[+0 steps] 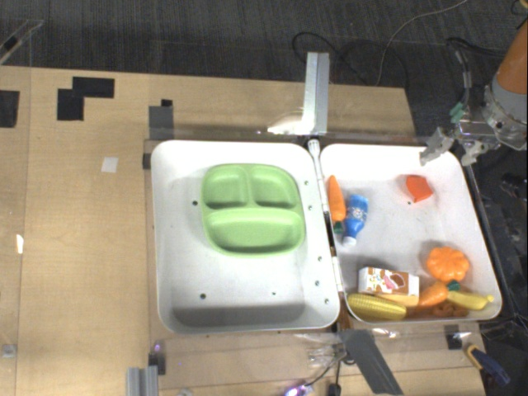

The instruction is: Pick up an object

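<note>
Counter [74,246] boards of pale wood run across the left, with a few black square markings near the far edge. Next comes the left bin [177,304], white and shallow, and in it a green divided plate [252,207] lies flat, a little toward the far side. A metal post [317,93] stands upright at the far end of the seam between the two bins.

Crossing into the right bin [388,172], an orange carrot [335,198] lies along the dividing wall, and a small blue and white bottle [355,216] sits just beside it, tilted. Farther right, alone on bare white floor, rests a small orange-red block [418,188]. Along the near wall a cluster gathers: a yellow corn cob [378,307] touching a little printed carton [388,283], then an orange pumpkin-like piece [448,263], with another orange piece [432,295] and a yellow banana [472,300] tucked under it toward the corner.

At the far right corner of that bin hangs the gripper [452,143], above the rim and well apart from every toy. Whether it is spread or pressed together I cannot tell from here; nothing is visibly caught in it. The arm [510,89] with its orange band leans in behind it from the right.
</note>
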